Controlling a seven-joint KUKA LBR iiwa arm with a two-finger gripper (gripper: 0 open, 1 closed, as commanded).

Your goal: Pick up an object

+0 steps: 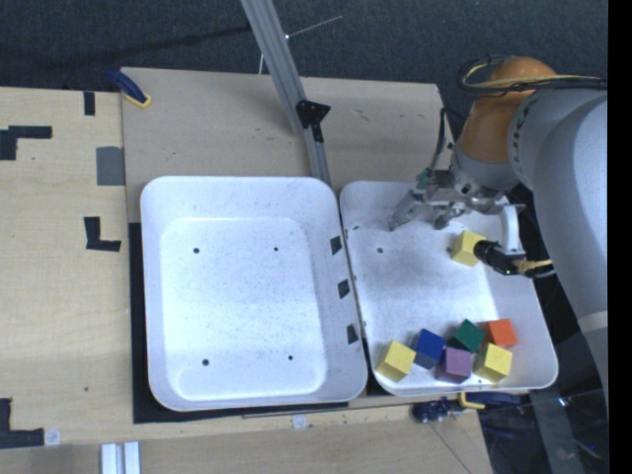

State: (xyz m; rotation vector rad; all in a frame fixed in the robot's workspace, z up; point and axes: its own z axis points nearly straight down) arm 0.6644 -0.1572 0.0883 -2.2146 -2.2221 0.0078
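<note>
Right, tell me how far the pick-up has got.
Done: the arm has reached into the right bin, the gripper low near its far end. In hand: nothing visibly gripped; the nearest yellow block lies apart from it. Left: grip and lift a block, that one or one from the cluster at the near edge.

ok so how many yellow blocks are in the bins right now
3. One yellow block lies alone mid-right in the right bin, near the gripper. Two sit in the cluster at the near edge: one at its left end, one at its right. Others may be hidden.
</note>
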